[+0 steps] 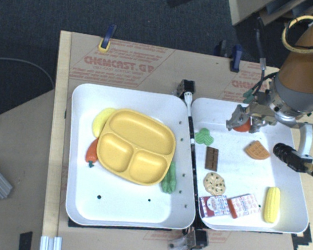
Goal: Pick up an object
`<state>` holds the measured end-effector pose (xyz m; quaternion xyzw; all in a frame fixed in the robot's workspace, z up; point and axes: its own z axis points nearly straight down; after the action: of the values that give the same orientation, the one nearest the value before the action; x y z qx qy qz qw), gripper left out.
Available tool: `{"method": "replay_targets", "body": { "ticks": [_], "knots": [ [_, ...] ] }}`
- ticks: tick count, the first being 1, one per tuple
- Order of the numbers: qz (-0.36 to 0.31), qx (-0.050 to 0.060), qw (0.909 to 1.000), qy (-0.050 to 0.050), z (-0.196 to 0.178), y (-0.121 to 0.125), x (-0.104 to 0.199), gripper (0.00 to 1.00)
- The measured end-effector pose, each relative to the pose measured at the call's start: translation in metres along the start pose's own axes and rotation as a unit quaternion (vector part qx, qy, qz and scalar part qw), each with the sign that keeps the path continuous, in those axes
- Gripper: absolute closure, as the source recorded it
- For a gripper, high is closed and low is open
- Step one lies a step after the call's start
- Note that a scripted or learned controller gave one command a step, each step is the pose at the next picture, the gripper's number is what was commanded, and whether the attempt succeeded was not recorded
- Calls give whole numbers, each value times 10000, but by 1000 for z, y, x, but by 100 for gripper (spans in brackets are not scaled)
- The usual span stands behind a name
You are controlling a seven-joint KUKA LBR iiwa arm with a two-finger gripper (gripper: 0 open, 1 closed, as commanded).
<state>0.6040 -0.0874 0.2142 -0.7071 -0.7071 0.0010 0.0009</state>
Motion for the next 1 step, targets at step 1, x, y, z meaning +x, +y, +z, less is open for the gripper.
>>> {"method": "replay_targets", "body": {
  "ticks": [1],
  "knots": [
    [-5, -24, 10000, -4, -2, 5, -2, 100]
  ]
}}
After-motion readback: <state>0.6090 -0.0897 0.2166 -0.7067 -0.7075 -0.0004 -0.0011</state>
